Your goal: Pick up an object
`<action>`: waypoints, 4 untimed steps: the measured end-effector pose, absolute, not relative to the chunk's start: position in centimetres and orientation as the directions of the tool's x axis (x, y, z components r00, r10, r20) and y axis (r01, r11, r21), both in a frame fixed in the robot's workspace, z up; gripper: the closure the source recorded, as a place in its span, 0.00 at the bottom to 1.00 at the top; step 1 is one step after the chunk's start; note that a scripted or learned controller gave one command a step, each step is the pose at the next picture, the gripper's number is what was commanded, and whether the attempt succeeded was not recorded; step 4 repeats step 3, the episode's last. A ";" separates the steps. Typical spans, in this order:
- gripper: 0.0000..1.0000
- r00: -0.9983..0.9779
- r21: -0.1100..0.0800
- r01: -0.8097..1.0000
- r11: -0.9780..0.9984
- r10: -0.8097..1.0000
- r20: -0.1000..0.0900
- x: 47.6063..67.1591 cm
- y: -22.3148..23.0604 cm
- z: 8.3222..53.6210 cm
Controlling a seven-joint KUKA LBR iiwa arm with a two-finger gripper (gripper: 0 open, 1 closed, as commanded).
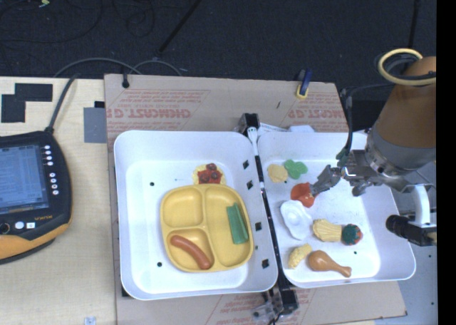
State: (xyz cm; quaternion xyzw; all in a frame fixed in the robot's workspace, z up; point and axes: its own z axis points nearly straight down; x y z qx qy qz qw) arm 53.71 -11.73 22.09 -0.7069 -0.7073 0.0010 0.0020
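Note:
My gripper (320,182) reaches into the right bin (388,263) from the right, its tip just beside a red toy food piece (301,192). Around it lie a green piece (296,169), a pale yellow piece (276,172), a white item (294,218), a corn cob (327,230) with a dark green and red piece (350,234) at its end, a small yellow piece (299,254) and a brown drumstick (328,262). The left bin (135,174) holds a yellow divided plate (187,207) with a sausage (191,251) and a green strip (237,222).
A red-topped yellow piece (209,172) lies behind the plate. A black divider (258,195) runs between the bins. A teach pendant (28,188) sits on the bench at the left. A blue clip (304,83) stands on the cardboard's far edge.

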 end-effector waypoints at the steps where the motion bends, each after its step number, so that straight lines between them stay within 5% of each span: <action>1: 1.00 0.000 -0.007 1.000 0.000 1.000 0.002 53.7 -11.8 23.1; 2: 1.00 -0.008 0.004 1.000 0.008 1.000 0.002 52.9 -4.1 30.9; 3: 1.00 -0.006 0.003 1.000 0.006 1.000 0.002 47.5 0.2 37.7; 4: 1.00 -0.006 0.003 1.000 0.006 1.000 0.002 47.5 0.2 37.7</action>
